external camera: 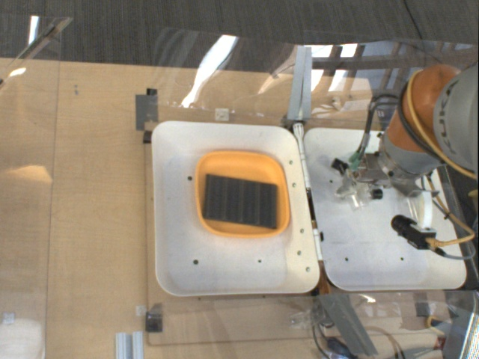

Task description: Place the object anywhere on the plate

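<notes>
Two white bins [224,275] sit on wooden bench [75,200].

The plate [242,194] is a rounded-square orange dish lying flat in the left white bin [179,260], a little above and right of that bin's middle, near the centre of the frame. A dark grey ribbed rectangle [241,200] lies flat inside it, covering most of its floor, with its long sides running left to right and slightly tilted down toward the right. The orange rim shows all the way around the rectangle.
</notes>
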{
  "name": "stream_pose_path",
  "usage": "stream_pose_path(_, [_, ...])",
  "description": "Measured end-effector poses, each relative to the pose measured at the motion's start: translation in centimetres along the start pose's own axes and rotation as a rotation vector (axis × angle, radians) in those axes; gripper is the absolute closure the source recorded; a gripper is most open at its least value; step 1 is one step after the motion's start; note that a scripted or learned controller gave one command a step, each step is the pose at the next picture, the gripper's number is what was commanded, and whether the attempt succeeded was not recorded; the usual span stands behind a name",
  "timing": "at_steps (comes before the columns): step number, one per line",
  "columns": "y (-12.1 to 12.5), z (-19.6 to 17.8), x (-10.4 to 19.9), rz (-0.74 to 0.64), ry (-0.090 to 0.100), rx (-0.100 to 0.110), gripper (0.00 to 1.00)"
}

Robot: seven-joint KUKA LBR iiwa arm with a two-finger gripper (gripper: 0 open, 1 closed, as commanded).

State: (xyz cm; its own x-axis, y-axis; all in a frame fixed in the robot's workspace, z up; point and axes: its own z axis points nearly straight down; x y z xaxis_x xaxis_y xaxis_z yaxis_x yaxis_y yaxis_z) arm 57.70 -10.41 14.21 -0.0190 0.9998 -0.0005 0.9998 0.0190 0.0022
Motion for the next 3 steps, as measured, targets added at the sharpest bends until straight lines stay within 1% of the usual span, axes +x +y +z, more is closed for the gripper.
stream_pose_path(1, [-8.7, -4.3, 4.8, -0.026, 0.001, -0.003, 1.00])
stream_pose_path(2, [-4.9, -4.2, 12.7, 0.023, 0.001, -0.001, 1.00])
stream_pose_path(3, [1.6, -4.2, 14.7, -0.103, 0.000, -0.001, 1.00])
